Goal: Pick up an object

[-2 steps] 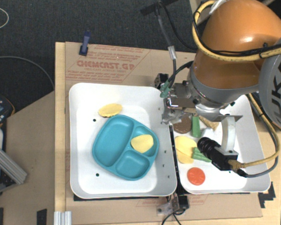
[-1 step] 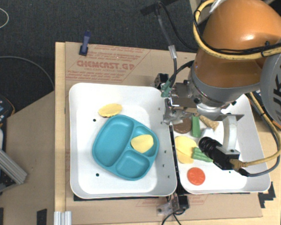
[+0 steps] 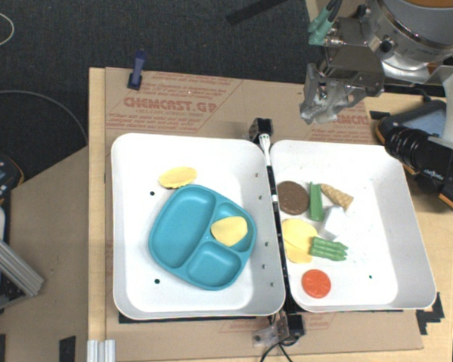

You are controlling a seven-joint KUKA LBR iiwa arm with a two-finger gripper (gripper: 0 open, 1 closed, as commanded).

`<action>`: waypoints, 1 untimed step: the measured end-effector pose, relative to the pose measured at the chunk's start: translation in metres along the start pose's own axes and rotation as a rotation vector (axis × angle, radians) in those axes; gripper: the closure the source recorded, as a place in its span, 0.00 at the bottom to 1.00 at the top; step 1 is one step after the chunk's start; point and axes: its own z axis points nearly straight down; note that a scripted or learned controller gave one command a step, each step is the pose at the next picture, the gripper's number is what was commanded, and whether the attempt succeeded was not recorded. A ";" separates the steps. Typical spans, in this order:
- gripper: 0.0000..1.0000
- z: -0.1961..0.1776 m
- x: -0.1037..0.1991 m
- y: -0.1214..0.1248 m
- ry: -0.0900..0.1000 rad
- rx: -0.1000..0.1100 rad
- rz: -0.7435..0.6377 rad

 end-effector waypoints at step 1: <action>1.00 0.120 -0.018 -0.019 -0.009 0.034 0.006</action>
